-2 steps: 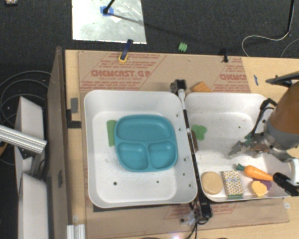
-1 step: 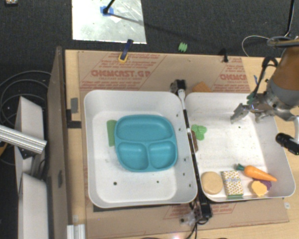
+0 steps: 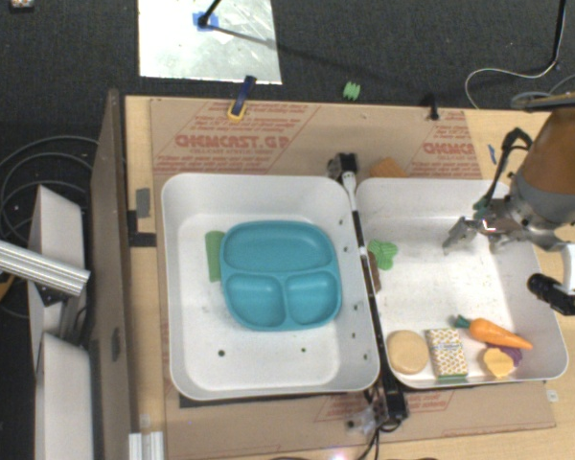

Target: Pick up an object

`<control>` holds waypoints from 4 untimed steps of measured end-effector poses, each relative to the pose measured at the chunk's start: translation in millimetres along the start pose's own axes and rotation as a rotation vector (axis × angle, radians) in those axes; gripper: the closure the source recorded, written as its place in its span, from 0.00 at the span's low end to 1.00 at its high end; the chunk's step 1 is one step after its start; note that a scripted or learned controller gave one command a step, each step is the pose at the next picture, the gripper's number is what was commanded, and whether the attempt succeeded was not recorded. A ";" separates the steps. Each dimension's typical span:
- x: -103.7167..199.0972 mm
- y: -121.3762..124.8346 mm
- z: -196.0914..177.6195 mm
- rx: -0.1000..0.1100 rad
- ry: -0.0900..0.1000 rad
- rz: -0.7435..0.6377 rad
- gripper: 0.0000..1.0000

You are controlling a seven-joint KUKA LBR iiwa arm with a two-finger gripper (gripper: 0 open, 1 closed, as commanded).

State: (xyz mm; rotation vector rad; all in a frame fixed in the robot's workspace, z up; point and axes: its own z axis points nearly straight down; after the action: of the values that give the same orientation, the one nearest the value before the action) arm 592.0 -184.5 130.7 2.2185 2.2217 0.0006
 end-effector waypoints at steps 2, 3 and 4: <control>8.9 -51.0 -10.7 0.007 0.004 0.002 0.00; 98.1 -30.9 48.6 0.002 0.003 -0.007 0.00; 93.7 48.7 44.8 -0.008 -0.001 -0.006 0.00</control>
State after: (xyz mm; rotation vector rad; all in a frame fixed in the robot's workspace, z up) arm 640.5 -90.8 85.9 2.2080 2.2235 0.0087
